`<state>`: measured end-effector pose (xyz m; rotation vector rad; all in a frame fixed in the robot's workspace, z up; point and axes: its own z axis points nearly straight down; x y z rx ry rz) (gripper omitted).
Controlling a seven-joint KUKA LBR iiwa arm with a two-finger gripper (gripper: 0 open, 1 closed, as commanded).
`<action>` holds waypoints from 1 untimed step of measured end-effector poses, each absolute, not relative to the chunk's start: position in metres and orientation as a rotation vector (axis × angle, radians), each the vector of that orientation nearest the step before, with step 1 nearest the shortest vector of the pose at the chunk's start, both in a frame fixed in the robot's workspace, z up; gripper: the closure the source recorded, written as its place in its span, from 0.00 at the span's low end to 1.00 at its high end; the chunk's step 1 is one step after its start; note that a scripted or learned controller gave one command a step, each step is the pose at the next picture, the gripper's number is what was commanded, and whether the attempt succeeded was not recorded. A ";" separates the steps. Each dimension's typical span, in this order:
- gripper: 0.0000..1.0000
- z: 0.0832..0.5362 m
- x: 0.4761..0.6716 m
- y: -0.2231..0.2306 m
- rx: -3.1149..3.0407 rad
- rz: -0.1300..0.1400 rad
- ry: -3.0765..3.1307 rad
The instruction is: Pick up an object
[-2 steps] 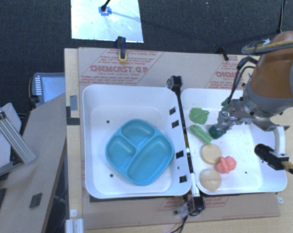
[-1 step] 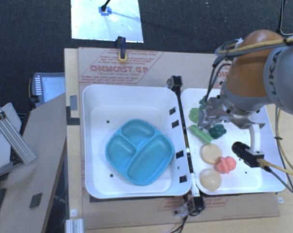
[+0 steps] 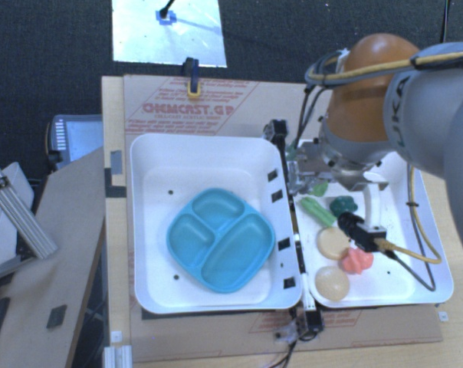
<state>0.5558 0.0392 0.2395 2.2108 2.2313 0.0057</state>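
The pick is not yet done, as far as the view shows. The grey arm with its orange band reaches in from the right, and its two-finger gripper (image 3: pixel 307 176) sits low over the far left corner of the right-hand shallow white bin (image 3: pixel 404 278), close to the divider between the bins. Nothing can be seen held in it. The wrist hides the tip, so whether the jaws are released or clenched cannot be told. By this judgement the approach is made, and the grasp and the lift are left.

The likeliest target is the pale green elongated toy piece (image 3: pixel 317 210), which lies flat on the floor of the right bin just below the gripper. Its long axis runs at a slant, from upper left near the divider to lower right towards the middle of the bin. The ends look alike, so no clear front can be named. A grasp across its short width would probably suit it best.

Near it in the same bin lie:
- a small dark teal lump (image 3: pixel 343 204), just beside it
- a tan round disc (image 3: pixel 333 243)
- a coral-pink lumpy piece (image 3: pixel 358 261)
- a cream round piece (image 3: pixel 331 284), nearest the front wall

The left-hand white bin (image 3: pixel 178 159) holds a blue divided plastic plate (image 3: pixel 220 240), well apart from the gripper.
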 end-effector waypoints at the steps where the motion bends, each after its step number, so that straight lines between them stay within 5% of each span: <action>1: 1.00 0.226 0.559 0.093 2.212 0.003 2.233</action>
